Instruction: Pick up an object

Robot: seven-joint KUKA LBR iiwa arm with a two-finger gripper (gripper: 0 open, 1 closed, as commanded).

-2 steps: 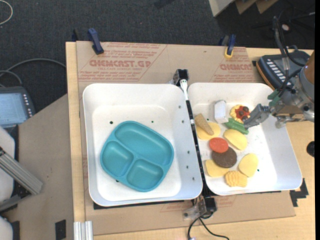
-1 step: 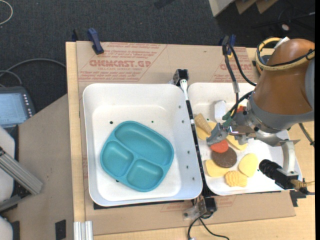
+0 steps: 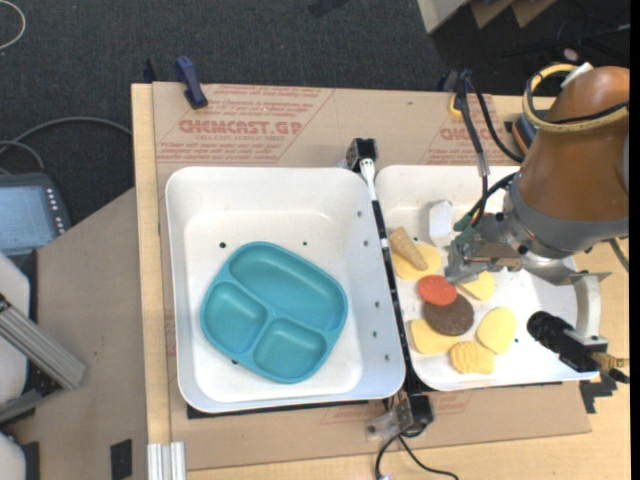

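Left white bin (image 3: 190, 268): a teal three-compartment plastic tray (image 3: 274, 311). Right bin (image 3: 400, 183): toy food in a tight cluster. My claw (image 3: 462, 264) hangs just above the red round disc (image 3: 436, 290); can't tell its state. Risk: brown disc (image 3: 448, 316) and yellow pieces (image 3: 496, 328) touch it, so I could nudge or snag neighbours.

Red print on the brown protective sheet (image 3: 240, 118) covering the tabletop reads "CHEMCAST", followed by letters that look like "G P"; the smaller red lines beneath it are too fine to read. Similar red print near the right bin (image 3: 450, 143) is illegible.
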